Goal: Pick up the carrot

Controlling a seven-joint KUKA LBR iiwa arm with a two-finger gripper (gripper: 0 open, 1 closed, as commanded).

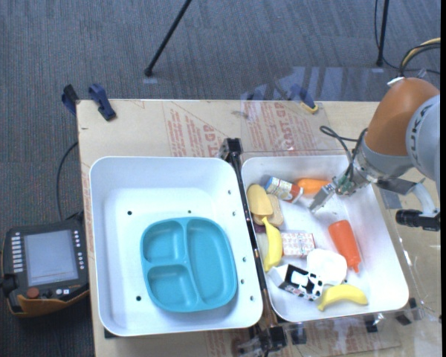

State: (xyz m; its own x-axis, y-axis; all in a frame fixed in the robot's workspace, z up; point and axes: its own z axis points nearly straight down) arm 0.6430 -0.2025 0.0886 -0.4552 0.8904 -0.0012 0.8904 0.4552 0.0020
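Note:
The carrot [311, 186], a short orange taper, lies near the back of the right bin [390, 262], beside a small can [282, 189]. My gripper [322, 198] hangs just in front of and to the right of the carrot, pointing down and to the left. It is open with nothing between its fingers. The grey arm with its orange band [401, 121] reaches in from the right.
The right bin also holds a red-orange bottle-like thing [345, 244], two bananas [272, 245] [342, 296], a pale potato shape [259, 201], a white cup [325, 265] and a small box [297, 242]. A blue divided plate [187, 264] sits in the left bin [111, 199].

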